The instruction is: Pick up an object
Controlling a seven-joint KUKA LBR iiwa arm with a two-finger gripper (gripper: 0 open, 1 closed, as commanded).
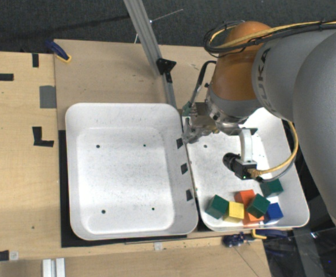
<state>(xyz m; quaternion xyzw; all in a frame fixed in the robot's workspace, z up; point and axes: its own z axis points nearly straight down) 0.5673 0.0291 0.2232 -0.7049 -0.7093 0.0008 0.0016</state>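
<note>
While arm (pixel 254 68) hangs over right bin (pixel 292 212), we see blocks (pixel 246 205) clustered at its near corner — too jumbled to read axis. Left bin (pixel 122 166) beside it. Gripper (pixel 194 126) state — cannot tell.

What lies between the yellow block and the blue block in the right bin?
In the camera view, an orange block lies between the yellow block and the blue block.
</note>
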